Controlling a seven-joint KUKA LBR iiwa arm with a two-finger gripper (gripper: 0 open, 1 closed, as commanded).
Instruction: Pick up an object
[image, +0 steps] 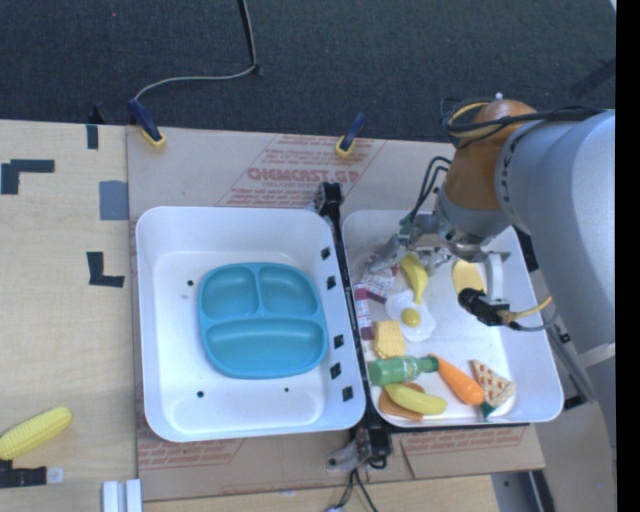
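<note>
My gripper (440, 243) hangs over the far part of the right bin (545, 385), under the orange wrist band. Just below it lies a small yellow banana (414, 276), with a fried egg (412, 318) in front of that. A yellow piece (468, 274) sits by the gripper's right side, partly hidden by it. Nearer the front lie a corn piece (389, 343), a green bottle (401, 369), a carrot (460, 380), a second banana (416, 401) and a pizza slice (493, 384). A crumpled wrapper (374, 290) rests against the bin's left wall.
The left bin (160, 300) holds a blue divided plate (264, 319). A yellow corn cob (35, 431) lies on the bench at the front left. Clamps (148, 125) pin the cardboard at the back. The arm's grey body (570, 200) covers the right bin's far right side.
</note>
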